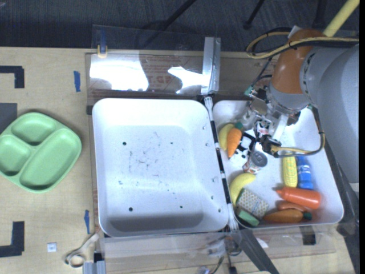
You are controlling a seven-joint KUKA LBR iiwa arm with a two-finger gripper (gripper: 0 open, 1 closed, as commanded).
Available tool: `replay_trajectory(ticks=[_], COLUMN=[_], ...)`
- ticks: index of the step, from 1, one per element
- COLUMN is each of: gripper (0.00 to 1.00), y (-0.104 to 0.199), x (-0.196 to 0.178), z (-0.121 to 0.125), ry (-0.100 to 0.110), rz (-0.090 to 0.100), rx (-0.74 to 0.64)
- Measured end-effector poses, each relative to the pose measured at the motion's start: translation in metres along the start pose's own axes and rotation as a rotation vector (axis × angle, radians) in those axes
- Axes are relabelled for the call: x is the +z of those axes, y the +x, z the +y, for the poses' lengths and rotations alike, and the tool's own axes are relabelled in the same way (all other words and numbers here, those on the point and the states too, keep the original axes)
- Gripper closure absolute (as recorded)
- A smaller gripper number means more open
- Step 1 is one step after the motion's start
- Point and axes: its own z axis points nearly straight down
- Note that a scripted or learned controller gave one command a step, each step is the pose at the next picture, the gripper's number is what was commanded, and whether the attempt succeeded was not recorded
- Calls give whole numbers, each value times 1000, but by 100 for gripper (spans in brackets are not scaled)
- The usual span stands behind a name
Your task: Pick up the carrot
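Carrot [233, 142] — short, orange, tapered, beside yellow fruit [227, 131]; gripper [258, 135] near — opening unclear.

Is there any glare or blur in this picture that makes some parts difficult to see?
In the camera view, strong glare whitens the clear panel behind the left bin, washing out its surface. The gripper over the right bin looks soft and cluttered, so small parts are hard to read. The carrot beside it is evenly lit and clear.
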Motion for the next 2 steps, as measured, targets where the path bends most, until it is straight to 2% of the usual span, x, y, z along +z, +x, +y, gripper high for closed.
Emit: replay_trajectory(ticks=[1, 2], gripper=[0, 0], y=[-51, -26], x=[-22, -90], z=[-25, -96], ry=[22, 22], rz=[0, 1], rx=[-133, -239])
